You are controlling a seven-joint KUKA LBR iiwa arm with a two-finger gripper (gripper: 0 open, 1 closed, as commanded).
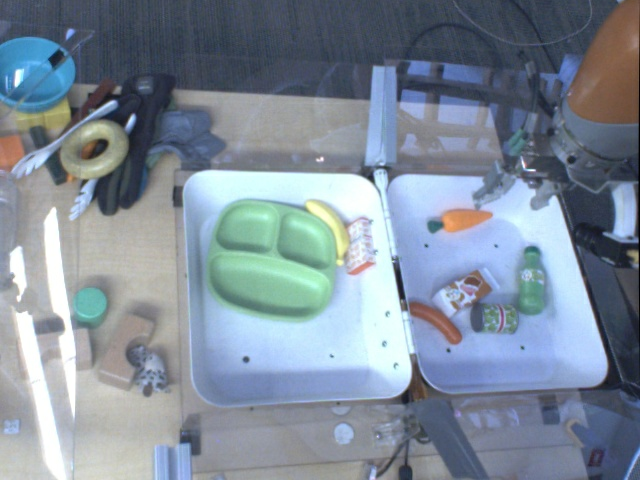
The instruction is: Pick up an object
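The right bin [570, 368] holds an orange carrot [460, 221], a green bottle [531, 280], a small dark can [495, 318], a red sausage [436, 322] and a red-and-white packet [464, 290]. In the left bin [300, 378] lie a green divided plate [270, 258], a banana [330, 228] and a small snack packet [360, 245]. My gripper [518, 190] hovers over the far edge of the right bin, just up and right of the carrot. It is open, its fingers spread with nothing between them.
Left of the bins the bench carries a blue bowl [35, 70], a yellow ring [94, 148], black gloves [135, 153], a green cap [90, 305] and a wooden block [125, 346]. A metal divider [380, 118] rises behind the bins.
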